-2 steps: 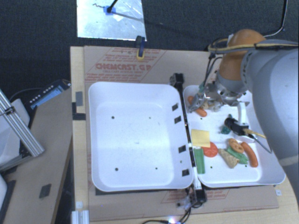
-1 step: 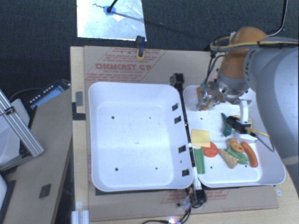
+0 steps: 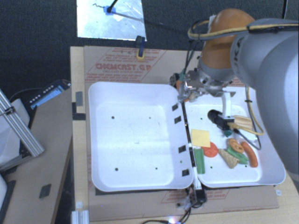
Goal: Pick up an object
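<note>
1. You see the gripper (image 3: 187, 91) over the 11 o'clock corner of the right bin (image 3: 266, 172), beside the left bin (image 3: 131, 134); you cannot tell whether it is spread or pressed together.
2. At its 6 o'clock, apart from it, lies a yellow square (image 3: 201, 137), with a red disc (image 3: 211, 151) and a green stick (image 3: 199, 160) just below.
3. At the disc's 3 o'clock lie a tan wedge (image 3: 228, 159) and an orange sausage (image 3: 250, 154).

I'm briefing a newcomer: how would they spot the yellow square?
Take the right bin and look near its left wall. The yellow square lies flat there, beside a red disc. It alone is flat, yellow and straight-edged.
</note>
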{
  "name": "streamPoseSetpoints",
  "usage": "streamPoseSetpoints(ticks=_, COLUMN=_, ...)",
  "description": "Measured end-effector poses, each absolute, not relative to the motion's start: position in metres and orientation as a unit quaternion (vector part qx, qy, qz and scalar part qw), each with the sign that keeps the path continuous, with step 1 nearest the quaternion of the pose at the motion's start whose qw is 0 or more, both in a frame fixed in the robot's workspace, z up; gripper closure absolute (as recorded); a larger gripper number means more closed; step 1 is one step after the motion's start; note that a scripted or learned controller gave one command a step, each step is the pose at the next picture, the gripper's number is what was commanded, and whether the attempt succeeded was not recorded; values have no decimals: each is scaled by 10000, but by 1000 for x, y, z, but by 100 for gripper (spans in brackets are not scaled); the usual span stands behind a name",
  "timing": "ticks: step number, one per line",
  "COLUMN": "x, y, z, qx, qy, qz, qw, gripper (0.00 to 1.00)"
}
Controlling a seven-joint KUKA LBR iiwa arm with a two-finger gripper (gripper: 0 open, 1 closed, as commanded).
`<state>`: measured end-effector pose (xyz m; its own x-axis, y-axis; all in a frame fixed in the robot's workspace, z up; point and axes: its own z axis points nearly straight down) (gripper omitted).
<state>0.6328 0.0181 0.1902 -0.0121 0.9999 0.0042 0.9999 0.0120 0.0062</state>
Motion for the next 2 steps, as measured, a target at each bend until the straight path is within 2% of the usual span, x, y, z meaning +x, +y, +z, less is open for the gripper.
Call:
streamPoseSetpoints(ticks=1, x=563, y=-1, z=406, qx=7055, qy=7087, qz=66, qw=56, gripper=100)
streamPoseSetpoints(ticks=2, x=591, y=-1, z=427, qx=7051, qy=7091, qz=24, qw=27, gripper=100)
